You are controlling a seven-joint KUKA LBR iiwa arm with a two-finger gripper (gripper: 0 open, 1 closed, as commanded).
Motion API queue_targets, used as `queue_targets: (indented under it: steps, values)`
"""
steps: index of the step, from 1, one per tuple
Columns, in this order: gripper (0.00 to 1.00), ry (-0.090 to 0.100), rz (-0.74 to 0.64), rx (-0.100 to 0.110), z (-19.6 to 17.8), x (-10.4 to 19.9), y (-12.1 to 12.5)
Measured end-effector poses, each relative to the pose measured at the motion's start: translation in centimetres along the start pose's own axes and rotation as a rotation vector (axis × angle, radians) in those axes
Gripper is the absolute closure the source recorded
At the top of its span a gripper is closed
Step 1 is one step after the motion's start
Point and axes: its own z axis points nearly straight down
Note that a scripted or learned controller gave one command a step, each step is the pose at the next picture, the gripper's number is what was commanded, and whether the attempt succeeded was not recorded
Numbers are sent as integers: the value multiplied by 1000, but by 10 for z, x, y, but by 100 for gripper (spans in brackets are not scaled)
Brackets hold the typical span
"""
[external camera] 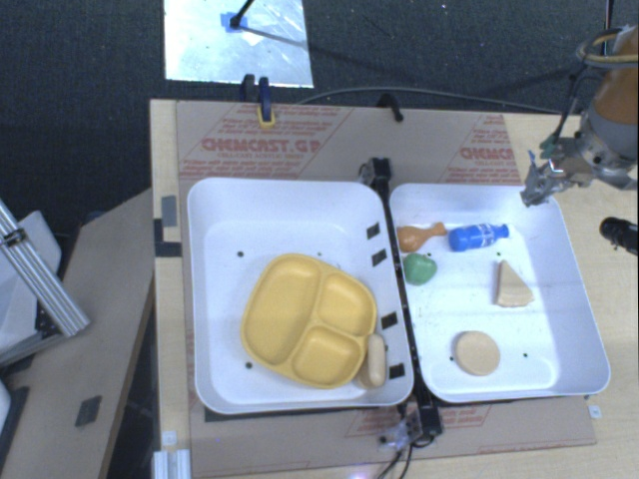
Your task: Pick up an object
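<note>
Table (469,133): two shallow white bins set side by side. Left bin (230,218): one yellow divided tray (310,317) with three compartments; one small pale bread roll (375,359) touching the tray's lower right edge, near the bin's right wall. Right bin (569,287): one blue bottle (477,236) lying on its side; one orange-brown drumstick piece (420,236) just left of it, nearly end to end; one green rounded piece (420,268) below the drumstick; one tan wedge (511,285) toward the right side; one round tan biscuit (476,352) in the lower part. Tool (540,182): above the right bin's upper right corner, apart from all contents, nothing between its fingers; whether wide or narrow cannot be told.
</note>
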Motion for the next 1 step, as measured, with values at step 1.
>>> queue_targets:
  steps: [1]
  values:
    - [100,0,0,-1,-65,-1,-2]
